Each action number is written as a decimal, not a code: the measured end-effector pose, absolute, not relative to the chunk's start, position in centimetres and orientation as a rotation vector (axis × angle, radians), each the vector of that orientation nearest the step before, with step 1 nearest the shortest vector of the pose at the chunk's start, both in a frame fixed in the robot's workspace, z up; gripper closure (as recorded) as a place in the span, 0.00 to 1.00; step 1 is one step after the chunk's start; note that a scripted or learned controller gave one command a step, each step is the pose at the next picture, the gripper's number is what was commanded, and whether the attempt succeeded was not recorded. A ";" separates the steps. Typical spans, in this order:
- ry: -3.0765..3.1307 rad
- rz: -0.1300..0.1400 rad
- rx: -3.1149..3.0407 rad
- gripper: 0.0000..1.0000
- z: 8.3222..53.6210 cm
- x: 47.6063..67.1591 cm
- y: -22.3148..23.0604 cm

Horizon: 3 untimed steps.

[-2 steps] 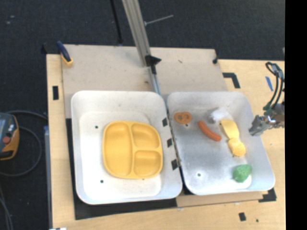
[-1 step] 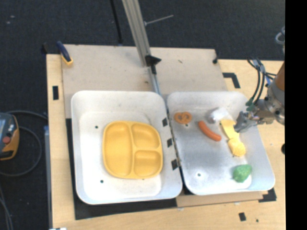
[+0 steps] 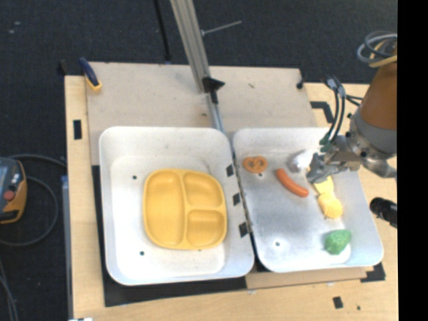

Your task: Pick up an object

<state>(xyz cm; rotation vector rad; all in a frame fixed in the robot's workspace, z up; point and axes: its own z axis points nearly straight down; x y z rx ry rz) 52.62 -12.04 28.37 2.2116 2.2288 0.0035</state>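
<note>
Down in the right bin (image 3: pixel 267 246) is where I've got the end effector (image 3: pixel 319 172) parked, low over the floor of it, arm (image 3: pixel 381 105) coming in from the right side. Honestly can't tell how it's set from this angle, the wrist covers too much, and I see nothing clamped in it, so I'm not calling a grab.

Stuff around it: a yellow piece (image 3: pixel 328 202) sits just below it, close enough that it may be touching, can't say for sure. An orange carrot-looking thing (image 3: pixel 292 182) lies just to its left, and a small pretzel (image 3: pixel 254 164) is further left near the bin wall. A whitish lump (image 3: pixel 297 159) is right up beside it too. A green toy (image 3: pixel 338 241) sits well below it.

My guess is it's lined up on the yellow piece or the carrot, since both are nearest.

Way off to its left, the other bin (image 3: pixel 120 146) holds a yellow divided plate (image 3: pixel 185 208).
</note>
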 end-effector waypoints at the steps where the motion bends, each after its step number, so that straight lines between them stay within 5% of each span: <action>1: 2.229 0.002 2.213 1.00 26.8 53.0 -6.7; 3: 2.231 0.002 2.213 1.00 25.4 52.8 4.6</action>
